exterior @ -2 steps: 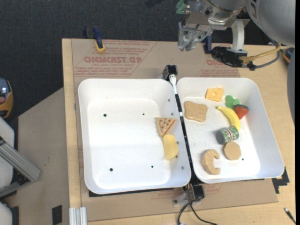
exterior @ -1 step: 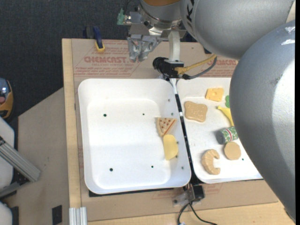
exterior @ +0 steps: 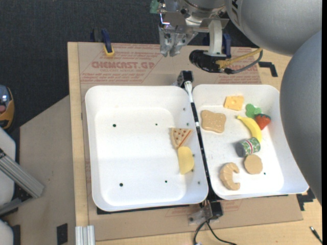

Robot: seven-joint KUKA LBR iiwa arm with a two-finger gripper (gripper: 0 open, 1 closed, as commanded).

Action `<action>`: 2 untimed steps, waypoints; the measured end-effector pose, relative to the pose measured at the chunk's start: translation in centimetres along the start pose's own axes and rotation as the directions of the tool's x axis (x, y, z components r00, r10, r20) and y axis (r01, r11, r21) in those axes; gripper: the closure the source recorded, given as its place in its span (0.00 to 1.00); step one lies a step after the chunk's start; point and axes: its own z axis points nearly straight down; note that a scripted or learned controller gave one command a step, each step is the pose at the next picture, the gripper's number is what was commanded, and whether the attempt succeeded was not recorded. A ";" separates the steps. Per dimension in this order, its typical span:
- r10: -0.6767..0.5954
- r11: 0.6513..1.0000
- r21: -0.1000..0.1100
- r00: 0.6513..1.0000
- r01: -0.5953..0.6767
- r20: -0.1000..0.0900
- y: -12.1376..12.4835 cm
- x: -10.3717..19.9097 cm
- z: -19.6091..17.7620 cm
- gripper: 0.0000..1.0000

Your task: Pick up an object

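Camera view, front edge first: in the right bin [exterior: 280,162] a croissant [exterior: 230,176] lies at 6 o'clock, curved and matte tan, with a flat round biscuit [exterior: 252,164] just beside it at its 2 o'clock. Both look like hollow plastic toys, so light and stiff, and probably a bit slick. Touching the biscuit's far edge is a small green can [exterior: 248,146], lying tilted; being round, it would likely roll out of a pinch unless it is taken across its ends.

Over in the left bin [exterior: 102,137], a smooth yellow lump [exterior: 185,160] sits at 4 o'clock against the wall. A ridged waffle wedge [exterior: 180,136] touches its far end. Both are tucked close to the divider, which makes for an awkward approach.

Back in the right bin, moving farther away, a banana [exterior: 250,126] curves across the centre. It is narrow, so a grip across its middle looks the best bet of the lot. A red strawberry [exterior: 262,120] and a green piece [exterior: 252,109] crowd its far end at 2 o'clock. A bread slice [exterior: 213,121] lies flat at 10 o'clock, and a cheese square [exterior: 234,102] lies flat at 12. These are thin and low, hard to get under, so only their edges offer a hold.

Farthest off, the gripper [exterior: 171,47] hangs past the bins over the brown board [exterior: 127,65], well apart from every piece. It carries nothing, and how wide it stands can't be told from here.
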 end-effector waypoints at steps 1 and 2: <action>0.001 1.000 0.000 1.000 -0.001 0.001 0.0 -7.0 -6.0 1.00; 0.001 1.000 -0.002 1.000 -0.001 0.001 0.1 -11.1 -13.3 1.00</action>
